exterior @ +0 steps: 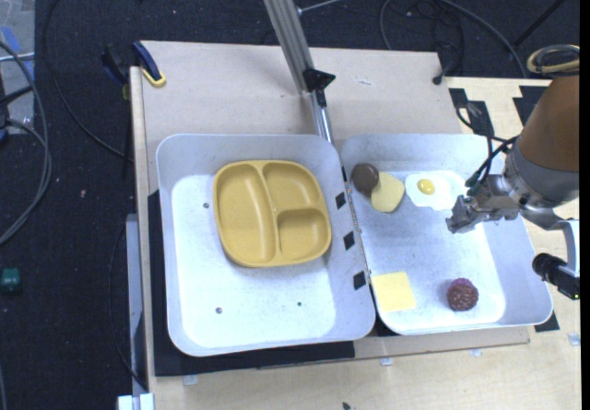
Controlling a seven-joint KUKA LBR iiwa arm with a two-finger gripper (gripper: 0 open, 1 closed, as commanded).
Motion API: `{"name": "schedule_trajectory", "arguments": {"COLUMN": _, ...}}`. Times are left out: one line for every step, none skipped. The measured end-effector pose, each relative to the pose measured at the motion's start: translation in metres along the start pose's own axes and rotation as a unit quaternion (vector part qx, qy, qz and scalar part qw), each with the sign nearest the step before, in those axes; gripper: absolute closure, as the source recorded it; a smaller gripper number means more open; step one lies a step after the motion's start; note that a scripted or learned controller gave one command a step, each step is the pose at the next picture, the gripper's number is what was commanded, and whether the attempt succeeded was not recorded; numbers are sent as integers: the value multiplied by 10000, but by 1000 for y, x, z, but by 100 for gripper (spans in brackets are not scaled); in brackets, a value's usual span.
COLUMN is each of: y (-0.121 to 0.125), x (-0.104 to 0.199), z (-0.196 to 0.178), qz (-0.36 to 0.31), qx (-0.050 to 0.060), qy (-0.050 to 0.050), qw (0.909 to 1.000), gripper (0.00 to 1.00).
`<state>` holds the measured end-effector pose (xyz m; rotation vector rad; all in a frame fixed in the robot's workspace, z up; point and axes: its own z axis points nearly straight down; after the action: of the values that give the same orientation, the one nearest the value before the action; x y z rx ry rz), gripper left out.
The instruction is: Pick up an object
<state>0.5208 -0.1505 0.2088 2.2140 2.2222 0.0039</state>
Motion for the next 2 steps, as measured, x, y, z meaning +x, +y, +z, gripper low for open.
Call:
{"name": "schedule_trajectory", "arguments": {"y": 0, "x": 0, "z": 9, "qz": 16, "qx": 27, "qy": 6, "qw": 10000, "gripper": 100}}
{"name": "schedule_trajectory", "arguments": {"y": 2, "x": 60, "z": 12, "qz": -23, "qx": 32, "qy": 21, "qw": 10000, "gripper": 100}}
